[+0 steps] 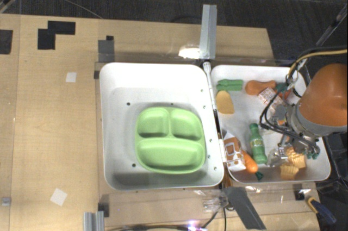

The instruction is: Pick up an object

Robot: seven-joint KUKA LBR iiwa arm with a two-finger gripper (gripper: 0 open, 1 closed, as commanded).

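Hovering low in the right bin (321, 173), the gripper (285, 155) hides its grip state, so nothing is visibly lifted; a green bottle (257, 144) lies just beside it, ungrasped.

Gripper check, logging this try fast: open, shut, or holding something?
Gripper: cannot be told; it sits low in the right bin among the toys.

green tray (169, 139) (left bin (117, 116)), gripper (286, 155) over right bin (321, 170)
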